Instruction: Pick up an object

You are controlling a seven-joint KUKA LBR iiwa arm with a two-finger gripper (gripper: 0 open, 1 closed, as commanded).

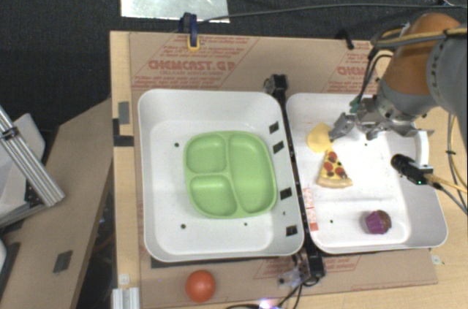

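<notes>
Pizza slice (334, 170), yellow piece (319, 137), purple object (377, 221) in right bin (431, 227)

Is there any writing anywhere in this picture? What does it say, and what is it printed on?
"CHEMCAST GP", in red, upside down on the brown protective paper covering the board behind the left bin.
A second red print of the same kind shows on the board behind the right bin, partly hidden by cables; too cut off to read.
Smaller red lines beneath both: too blurred to read.

A green plate (229, 174) with three parts sits in the left white bin (157, 154); an orange ball (200, 285) lies below that bin.
</notes>
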